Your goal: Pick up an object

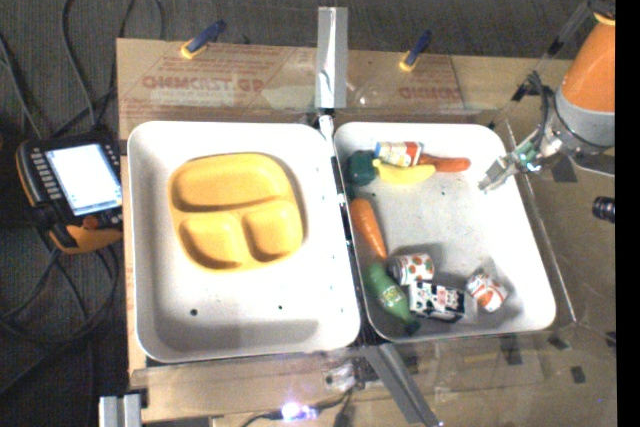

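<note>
So your arm is sitting at the approach stage right now, nothing picked yet. The tool [497,177] is hanging over the right rim of the right-hand shallow white bin [532,245], up near that bin's far corner, and it's too small and blurry here for me to tell if it's released or clenched. Nothing is showing in it, so I'm not counting anything as grabbed.

All the candidates are lying in that right bin. My guess for the easiest target is the long orange plastic carrot [368,227], lying close to the bin's left wall, well apart from the tool. Its long axis is running roughly near-to-far down the bin with a slight tilt, the far end sitting nearer the divider and the near end leaning toward the green plastic vegetable [385,291] just beside it. I can't tell which end is the tip.

Closer to the tool you've got the yellow plastic banana [404,175], lying crosswise, touching a small red-and-white can [398,153] and a thin red chilli-shaped piece [445,164].

Next move, as I'm reading it: you're needing to swing the tool left over one piece, turn it so it's closing across the short side, then drop. The left-hand white bin [150,315] is only carrying a yellow moulded compartment tray [238,210].
</note>
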Robot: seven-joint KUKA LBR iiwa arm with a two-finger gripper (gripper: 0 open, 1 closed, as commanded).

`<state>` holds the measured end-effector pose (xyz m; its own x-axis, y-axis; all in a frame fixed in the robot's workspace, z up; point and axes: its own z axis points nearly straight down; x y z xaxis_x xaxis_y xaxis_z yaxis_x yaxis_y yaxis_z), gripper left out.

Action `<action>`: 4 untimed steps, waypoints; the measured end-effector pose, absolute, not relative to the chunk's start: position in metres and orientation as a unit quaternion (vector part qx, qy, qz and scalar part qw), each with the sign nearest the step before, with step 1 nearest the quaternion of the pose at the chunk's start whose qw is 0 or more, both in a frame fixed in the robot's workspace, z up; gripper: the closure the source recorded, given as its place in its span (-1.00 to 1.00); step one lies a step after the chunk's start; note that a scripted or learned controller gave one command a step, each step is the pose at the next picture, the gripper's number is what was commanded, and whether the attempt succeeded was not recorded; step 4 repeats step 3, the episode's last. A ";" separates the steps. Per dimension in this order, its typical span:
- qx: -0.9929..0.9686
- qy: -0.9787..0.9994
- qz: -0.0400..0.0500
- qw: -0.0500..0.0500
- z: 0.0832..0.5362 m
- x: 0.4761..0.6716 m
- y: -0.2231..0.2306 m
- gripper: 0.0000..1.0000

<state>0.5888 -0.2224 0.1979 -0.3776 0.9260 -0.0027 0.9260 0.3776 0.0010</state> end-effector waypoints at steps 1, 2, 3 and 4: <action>0.558 0.830 -0.001 0.001 0.197 0.588 -0.223 -1.00; 0.524 0.852 -0.002 0.001 0.159 0.655 -0.223 -1.00; 0.543 0.840 0.000 -0.007 0.093 0.666 -0.216 -1.00; 0.543 0.840 0.000 -0.007 0.093 0.666 -0.216 -1.00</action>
